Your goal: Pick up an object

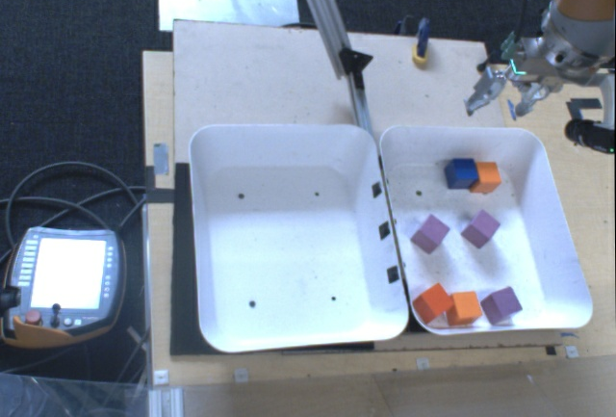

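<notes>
**Jaws above the far rim of the right bin; cubes lie nearer and to the left**

Because the task names no particular object, any cube in the right bin point(558, 242) qualifies as the target. Nearest the camera, along the near wall of that bin, three cubes sit in a row: an orange cube point(433, 301) at the left, a second orange cube point(465, 307) touching it, and a purple cube point(500, 304) just beside that. Farther in, at mid-bin, two purple cubes stand apart from each other and from all walls: the left purple cube point(430, 234) and the right purple cube point(480, 228). Beyond these, close to the far wall, a blue cube point(461, 173) touches a third orange cube point(486, 177) on its right.

Farthest back, the jaws point(505, 95) hang over the desk point(269, 68) just outside the far rim of the right bin. Two fingers show with a clear gap between them, so the jaws stand apart and hold nothing.

The controlling relation: every cube lies on the near side of the jaws. The blue and orange pair is closest, slightly left and nearer. These two touch, which may hinder finger entry; the mid-bin purple cubes offer free sides. The left bin point(207, 242) lies well apart.
</notes>
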Controlling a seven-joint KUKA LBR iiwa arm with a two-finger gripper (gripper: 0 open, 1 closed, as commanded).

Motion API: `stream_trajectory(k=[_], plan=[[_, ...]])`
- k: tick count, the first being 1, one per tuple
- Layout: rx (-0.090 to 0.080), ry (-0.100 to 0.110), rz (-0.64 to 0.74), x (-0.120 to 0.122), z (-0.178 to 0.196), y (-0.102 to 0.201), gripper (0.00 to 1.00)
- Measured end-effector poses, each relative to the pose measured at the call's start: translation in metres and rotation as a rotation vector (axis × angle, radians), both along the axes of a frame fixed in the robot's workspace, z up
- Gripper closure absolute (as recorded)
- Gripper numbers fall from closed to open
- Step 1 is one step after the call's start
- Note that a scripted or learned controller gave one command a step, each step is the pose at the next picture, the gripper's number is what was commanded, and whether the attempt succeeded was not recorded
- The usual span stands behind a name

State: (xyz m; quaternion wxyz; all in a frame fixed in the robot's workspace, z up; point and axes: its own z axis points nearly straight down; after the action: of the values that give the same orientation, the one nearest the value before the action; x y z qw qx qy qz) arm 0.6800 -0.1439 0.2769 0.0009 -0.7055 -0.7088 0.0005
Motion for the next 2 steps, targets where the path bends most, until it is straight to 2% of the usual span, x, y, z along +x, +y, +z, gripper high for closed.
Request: stream_trajectory(k=[1, 2], plan=[[-0.002, -0.004, 0.001, 0.001, 0.003, 0.0, 0.0], [0.0, 0.001, -0.001, -0.006, -0.053, 0.007, 0.0]])
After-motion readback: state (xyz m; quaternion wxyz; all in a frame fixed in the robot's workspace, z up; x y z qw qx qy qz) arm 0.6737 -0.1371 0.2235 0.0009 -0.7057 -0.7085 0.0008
